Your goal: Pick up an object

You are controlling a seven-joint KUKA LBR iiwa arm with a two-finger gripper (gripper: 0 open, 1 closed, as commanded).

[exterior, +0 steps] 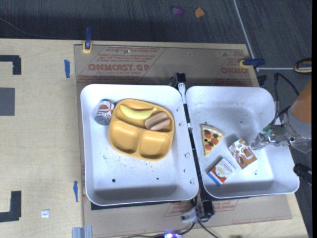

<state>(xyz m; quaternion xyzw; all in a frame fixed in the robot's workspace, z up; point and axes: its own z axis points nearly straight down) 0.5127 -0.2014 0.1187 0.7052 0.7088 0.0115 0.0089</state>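
End effector (pixel 258 141) sat low in the right bin (pixel 233 95), tips just beside the brown-and-white packet (pixel 242 153) — whether open or closed, I couldn't tell. Nothing visibly gripped. Pizza slice toy (pixel 211 138) and small carton (pixel 221 170) lay nearby on the bin floor; yellow tray (pixel 140 130) (banana, hot dog inside) and can (pixel 104 111) were in the left bin (pixel 133 190). Judged: approach made, grasp and lift not yet done.

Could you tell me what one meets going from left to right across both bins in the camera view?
Soda can → yellow divided tray, which holds a banana and then a hot dog → pizza slice → small snack box → brown-and-white packet → gripper.
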